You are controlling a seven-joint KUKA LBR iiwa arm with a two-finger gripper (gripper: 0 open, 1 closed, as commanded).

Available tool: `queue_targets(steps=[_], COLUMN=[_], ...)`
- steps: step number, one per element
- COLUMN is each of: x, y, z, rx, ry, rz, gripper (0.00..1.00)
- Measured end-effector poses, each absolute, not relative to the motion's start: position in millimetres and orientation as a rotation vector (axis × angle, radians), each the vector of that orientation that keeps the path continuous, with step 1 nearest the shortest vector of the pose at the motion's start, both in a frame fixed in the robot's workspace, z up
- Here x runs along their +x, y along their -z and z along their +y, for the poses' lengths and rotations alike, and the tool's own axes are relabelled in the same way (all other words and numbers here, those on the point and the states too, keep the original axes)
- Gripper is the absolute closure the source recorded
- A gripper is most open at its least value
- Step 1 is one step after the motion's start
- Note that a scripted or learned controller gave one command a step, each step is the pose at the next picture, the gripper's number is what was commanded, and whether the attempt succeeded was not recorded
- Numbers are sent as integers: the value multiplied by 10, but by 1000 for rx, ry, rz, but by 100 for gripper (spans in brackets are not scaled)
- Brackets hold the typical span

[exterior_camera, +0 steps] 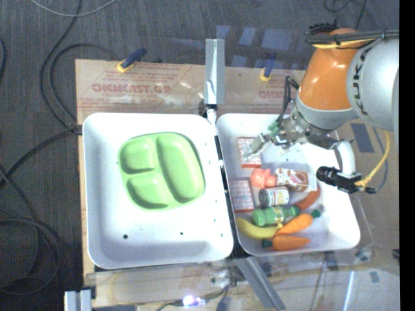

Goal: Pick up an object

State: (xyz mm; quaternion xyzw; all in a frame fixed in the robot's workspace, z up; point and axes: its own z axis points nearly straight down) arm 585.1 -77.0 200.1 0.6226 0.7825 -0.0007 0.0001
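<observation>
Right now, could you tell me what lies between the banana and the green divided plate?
In the camera view, the adjoining bin walls separate the green divided plate from the banana.

Lighting: even, fairly bright, from overhead. Glare: white sheen on the 2 bins and orange arm band. Shadows: soft, short. Focus: slightly soft overall; dark floor grainy.

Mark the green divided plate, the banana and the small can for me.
green divided plate (162,169): camera view, centre ridge.
banana (249,228): camera view, middle of the curve.
small can (275,197): camera view, label side.
</observation>
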Motion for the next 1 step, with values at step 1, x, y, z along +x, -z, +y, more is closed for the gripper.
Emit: queue_targets(steps=[1], x=[5938], y=[-912], z=[-982], rx=[1852], ry=[-3], rz=[2534], gripper=[0])
